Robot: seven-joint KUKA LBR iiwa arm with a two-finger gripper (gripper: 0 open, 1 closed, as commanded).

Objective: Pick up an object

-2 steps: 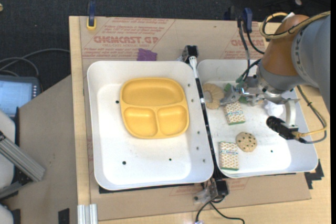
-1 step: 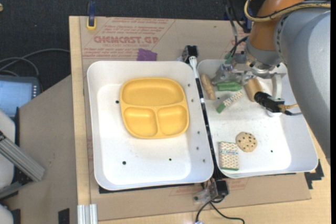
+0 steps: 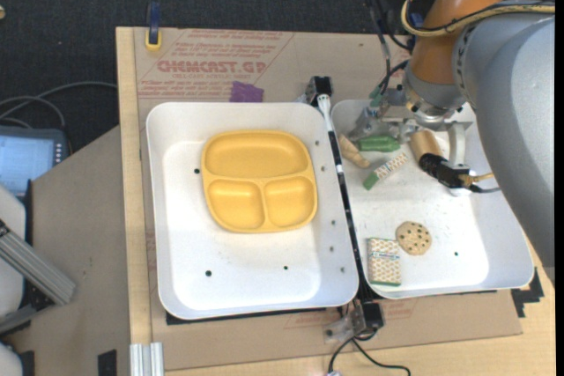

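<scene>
Tool (image 3: 394, 117) is low over the far end of the right bin (image 3: 471, 229), hanging from the grey arm with the orange band. The wrist hides it from above, so I cannot tell whether it is spread or pressed together. Nothing is visibly pinched.

Nearest candidate is the green piece (image 3: 379, 143), just near of the tool and lying flat with its long axis running left-right. Whether they touch cannot be read from here.

Around it, all close together:
- tan roll (image 3: 352, 152), just left of the green piece, by the bin's left wall
- wrapped bar (image 3: 389, 168), white with green print, just near of the green piece and lying at a slant
- second tan piece (image 3: 426, 142), to the right, partly under the arm

Further out, at the near end of the same bin and well apart from the cluster, are a cookie (image 3: 412, 238) and a small printed packet (image 3: 383, 261). The left bin (image 3: 176, 233) holds only a yellow divided plate (image 3: 260, 180). A purple scrap (image 3: 246, 91) lies on the bench (image 3: 130, 216), far of the left bin.

Handling, as a judgement: the green piece looks small, light and stiff, probably smooth plastic, so it may slip. Take it across the short width at mid-length. Neighbours crowd both ends, which risks nudging the tan roll or catching the bar's wrapper. The wrapped bar looks soft and crinkly and the cookie flat and brittle, so both are poorer choices.
</scene>
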